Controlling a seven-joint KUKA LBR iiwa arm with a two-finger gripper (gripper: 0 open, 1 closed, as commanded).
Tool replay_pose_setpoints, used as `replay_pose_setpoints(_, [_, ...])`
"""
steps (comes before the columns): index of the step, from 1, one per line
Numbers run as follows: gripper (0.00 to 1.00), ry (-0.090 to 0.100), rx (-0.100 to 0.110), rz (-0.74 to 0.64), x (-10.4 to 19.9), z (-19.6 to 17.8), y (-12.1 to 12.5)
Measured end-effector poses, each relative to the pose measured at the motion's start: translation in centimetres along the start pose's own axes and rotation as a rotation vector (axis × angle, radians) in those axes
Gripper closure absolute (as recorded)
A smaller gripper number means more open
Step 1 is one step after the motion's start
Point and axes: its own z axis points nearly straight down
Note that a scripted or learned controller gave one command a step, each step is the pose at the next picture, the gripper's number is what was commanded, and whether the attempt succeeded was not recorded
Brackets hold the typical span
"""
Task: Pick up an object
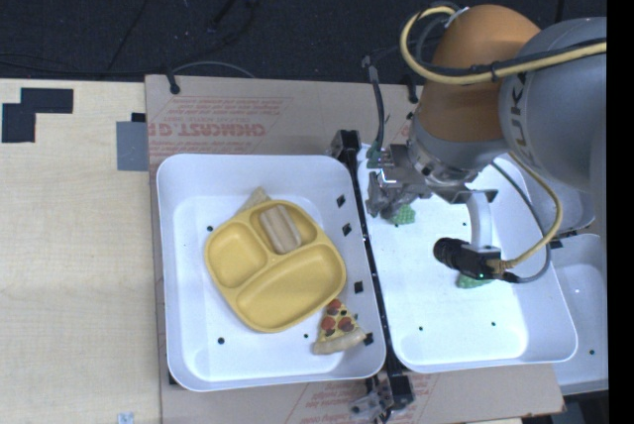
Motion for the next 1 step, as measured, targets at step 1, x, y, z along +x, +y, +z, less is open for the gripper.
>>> replay_pose_setpoints(1, [1.00,0.000,0.000,-0.001,5.65,-0.30,-1.91])
